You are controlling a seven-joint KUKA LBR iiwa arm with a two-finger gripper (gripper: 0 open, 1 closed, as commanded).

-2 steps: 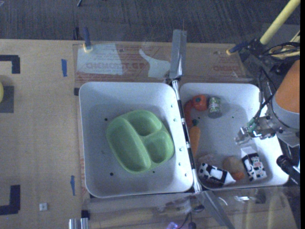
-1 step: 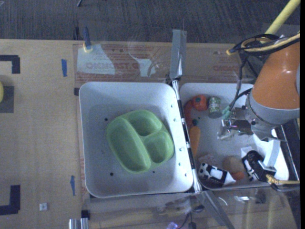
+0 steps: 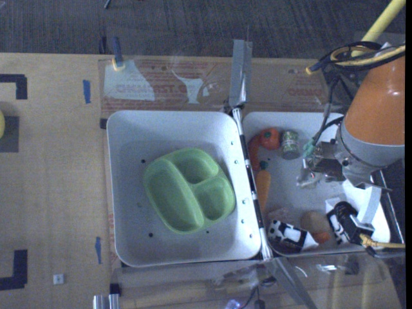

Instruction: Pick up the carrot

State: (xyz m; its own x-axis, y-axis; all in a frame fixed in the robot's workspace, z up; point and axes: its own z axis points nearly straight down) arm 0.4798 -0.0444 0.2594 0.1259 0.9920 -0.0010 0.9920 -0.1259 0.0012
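Note:
The carrot (image 3: 262, 185) is a slim orange piece lying along the left wall of the right bin (image 3: 283, 201), its length running toward the near edge. My gripper (image 3: 313, 170) hangs over the middle of the right bin, to the right of the carrot and apart from it. Nothing shows in the gripper. The arm's grey and orange wrist covers the bin's right side.
The right bin also holds a small orange pumpkin-like piece (image 3: 270, 138), a small can (image 3: 290, 144), a red piece (image 3: 253, 152) by the left wall, a black-and-white toy (image 3: 287, 235) and a brown lump (image 3: 313, 221). A green divided plate (image 3: 188, 190) lies in the left bin (image 3: 129, 140).

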